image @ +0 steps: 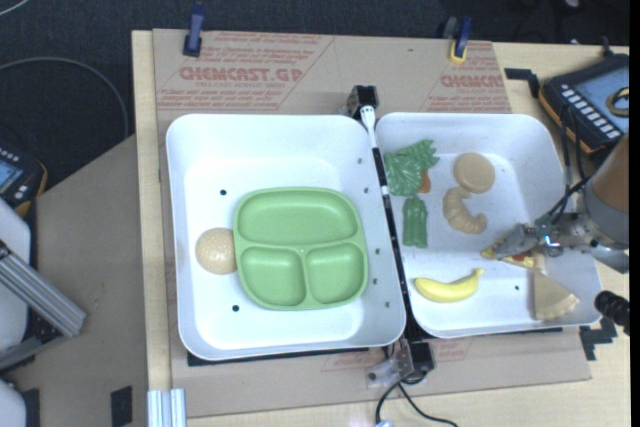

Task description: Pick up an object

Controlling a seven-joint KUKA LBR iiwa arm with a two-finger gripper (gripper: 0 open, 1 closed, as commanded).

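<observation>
We see the gripper (520, 243) low over the right bin (520, 130), toward its 3 o'clock side; whether its jaws stand wide or narrow we cannot tell. The nearest candidates are the tan wedge (550, 297) at 5 o'clock of it and the banana (448, 287) at 7 o'clock, apart from both. We judge these toy foods light, stiff and smooth, so somewhat slippery. The banana's curved middle looks the best place to pinch, across its narrow width. The croissant (464, 209) lies at 10 o'clock.

Bare floor in right bin (520, 130) btwn banana (447, 288) & croissant (462, 211)
</observation>
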